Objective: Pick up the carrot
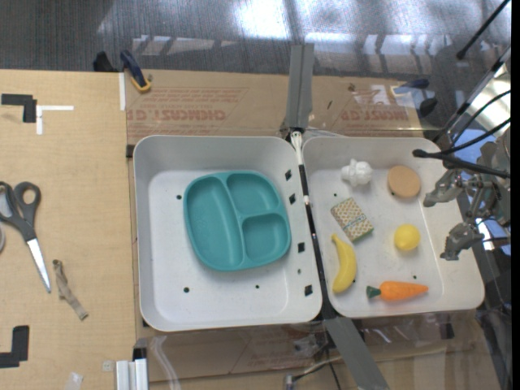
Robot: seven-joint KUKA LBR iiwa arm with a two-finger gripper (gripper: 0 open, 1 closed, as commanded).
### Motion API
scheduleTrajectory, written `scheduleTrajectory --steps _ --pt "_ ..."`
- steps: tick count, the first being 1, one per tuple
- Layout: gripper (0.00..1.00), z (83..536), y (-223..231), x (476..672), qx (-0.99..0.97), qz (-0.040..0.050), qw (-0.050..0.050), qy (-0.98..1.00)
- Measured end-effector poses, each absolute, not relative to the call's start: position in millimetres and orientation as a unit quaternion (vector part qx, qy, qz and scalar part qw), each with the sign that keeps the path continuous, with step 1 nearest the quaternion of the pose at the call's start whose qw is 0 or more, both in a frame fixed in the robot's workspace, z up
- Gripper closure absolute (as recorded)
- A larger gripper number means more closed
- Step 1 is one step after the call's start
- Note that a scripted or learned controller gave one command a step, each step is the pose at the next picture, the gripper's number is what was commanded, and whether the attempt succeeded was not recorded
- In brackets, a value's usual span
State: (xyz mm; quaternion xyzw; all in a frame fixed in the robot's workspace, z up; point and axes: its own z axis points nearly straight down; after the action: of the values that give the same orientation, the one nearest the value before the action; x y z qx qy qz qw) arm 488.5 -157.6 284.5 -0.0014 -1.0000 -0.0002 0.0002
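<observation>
Jaws (452,222) at right bin's edge; carrot (398,291) near front rim.

Gripper poised at the right rim of the right bin
The gripper (452,223) hangs over the right bin's (455,299) right edge, its two grey fingers (439,192) spread apart with nothing between them

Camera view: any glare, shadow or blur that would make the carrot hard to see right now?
Camera view: the carrot is sharp and evenly lit, with a faint soft shadow on the right bin; the strongest light is patchy brightness on the floor along the top edge, away from the bins; the gripper at the right edge is cluttered by cables and hard to read.
</observation>
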Motion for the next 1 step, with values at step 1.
scheduleTrajectory --steps 1 --pt "0.0 137.1 -111.6 478.5 -0.202 0.0 0.002 -0.979"
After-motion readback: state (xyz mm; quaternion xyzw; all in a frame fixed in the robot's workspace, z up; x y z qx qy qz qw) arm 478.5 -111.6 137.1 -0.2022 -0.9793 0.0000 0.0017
